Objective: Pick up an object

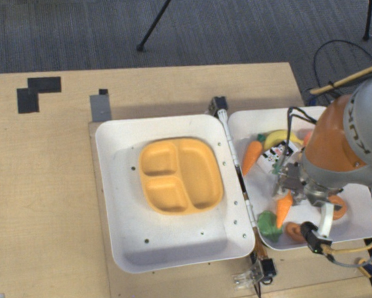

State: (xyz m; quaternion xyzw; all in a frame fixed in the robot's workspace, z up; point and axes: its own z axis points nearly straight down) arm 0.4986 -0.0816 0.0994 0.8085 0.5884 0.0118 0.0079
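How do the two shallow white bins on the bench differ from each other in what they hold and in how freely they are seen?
The left white bin holds one yellow-orange divided tray, while the right white bin holds several small items, among them two orange toy carrots and a green piece. The left white bin lies open to view; the grey and orange arm covers part of the right white bin. Both are white, shallow and side by side.

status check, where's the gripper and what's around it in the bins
Gripper low in the right bin, over the toys. Carrot and green piece just below it, second carrot and banana beyond. Orange tray alone in left bin.
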